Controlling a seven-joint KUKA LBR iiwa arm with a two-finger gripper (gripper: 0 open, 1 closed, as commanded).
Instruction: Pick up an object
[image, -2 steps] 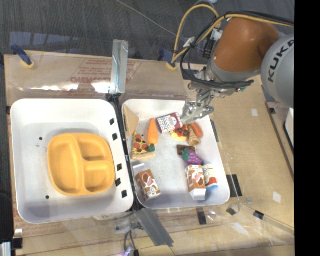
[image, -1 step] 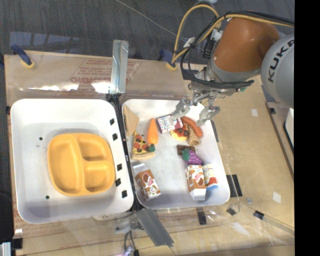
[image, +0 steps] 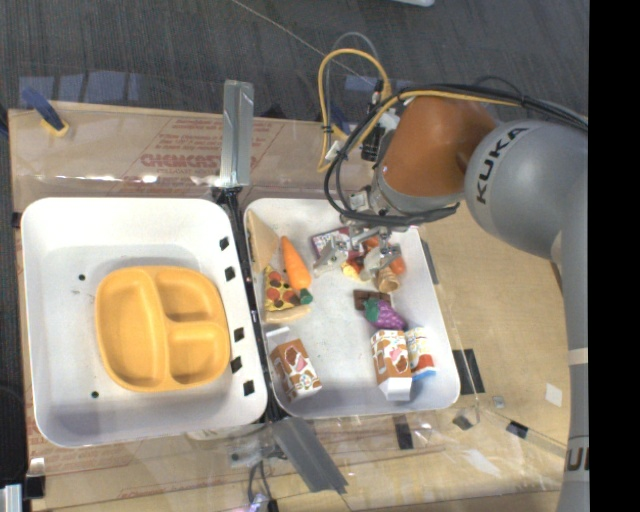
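Nearest the camera: arm (image: 520, 185), grey, orange band above wrist, reaching in from the right over the right bin (image: 440, 385). Gripper (image: 367, 245) sits low over that bin's far middle, among a cluster of small toys (image: 378, 265). Finger state: cannot tell, wrist and cables cover them; nothing visibly held.

Right bin contents: carrot (image: 295, 262) near the far left, lying beside a pizza slice (image: 284, 296); a silver wrapper (image: 328, 246) just left of the gripper; grapes (image: 384, 313) near centre; a brown carton (image: 295, 368) at the near left; a white carton (image: 393, 357) at the near right, touching a small bottle (image: 421, 355).

Left bin (image: 50, 225): a yellow divided tray (image: 160, 327), flat, roughly centred.

Bins sit side by side, rims touching.
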